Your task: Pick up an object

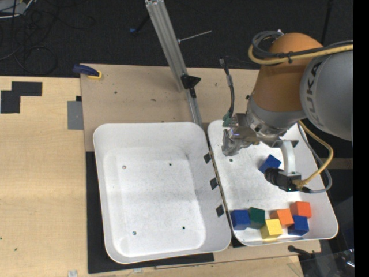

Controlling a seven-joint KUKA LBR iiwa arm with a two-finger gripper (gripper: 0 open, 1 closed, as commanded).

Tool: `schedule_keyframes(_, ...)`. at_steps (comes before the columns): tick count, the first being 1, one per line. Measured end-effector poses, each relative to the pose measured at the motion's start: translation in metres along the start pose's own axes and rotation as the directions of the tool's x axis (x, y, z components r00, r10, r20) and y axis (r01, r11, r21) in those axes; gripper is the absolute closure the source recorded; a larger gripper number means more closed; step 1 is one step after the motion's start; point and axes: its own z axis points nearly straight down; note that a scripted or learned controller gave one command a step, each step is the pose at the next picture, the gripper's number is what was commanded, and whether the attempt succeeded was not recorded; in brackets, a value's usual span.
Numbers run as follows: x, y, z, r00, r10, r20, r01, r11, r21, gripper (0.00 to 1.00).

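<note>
We see the metal two-finger gripper low over the right white plastic bin, whether parted or holding anything we cannot tell. The small blue cube beside it and the coloured blocks at the bin's near edge lie ungrasped, so picking remains.

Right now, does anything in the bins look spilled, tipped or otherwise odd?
Nothing looks damaged or spilled. The blocks bunch along the right bin's near edge, except one blue block lying apart by the arm. The gripper sits over bare bin floor, away from every block.

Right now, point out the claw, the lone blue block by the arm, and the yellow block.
claw (230,145): camera view, at its tip over the right bin.
lone blue block (268,164): camera view, its top face.
yellow block (271,228): camera view, its top face.
</note>
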Motion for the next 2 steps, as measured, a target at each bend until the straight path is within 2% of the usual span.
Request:
schedule_keyframes(1, 0.053, -0.013, 0.014, 1.0, -0.001, 0.0, 0.001, 1.0, 0.0, 1.0)
schedule_keyframes(2, 0.093, -0.031, 0.008, 1.0, -0.001, 0.001, 0.001, 1.0, 0.0, 1.0)
